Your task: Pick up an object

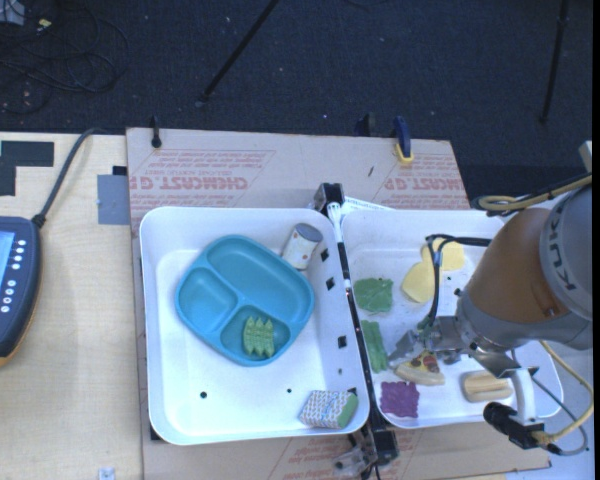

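the arm (525, 273) is seen reaching in over the right bin (380, 230), with the gripper (423, 345) lowered among a tight cluster of small items. whether anything is clamped cannot be told, since the tips are lost against the clutter beneath them.

no single target is named by the task, so the nearest candidates are judged to be those under the tips: a cream and brown oval piece (420, 372) just below the gripper, a dark green strip (374, 346) just to its left, and a purple piece (399, 399) near the bin's front wall. a tan block (486, 386) lies beside the wrist, a green leafy piece (373, 294) and a yellow piece (419, 281) sit farther back.

the main risk is judged to be crowding: two items could be pinched at once, or one nudged aside so that nothing is caught. flat pieces such as the strip may slide out from under the tips rather than be gripped. the cable (436, 268) hanging by the wrist could drag over the yellow piece.

in the left bin (165, 368) a blue divided plate (225, 293) holding a green ridged piece (259, 337), a small cup (301, 245) and a patterned block (326, 407) lie well apart from the gripper.
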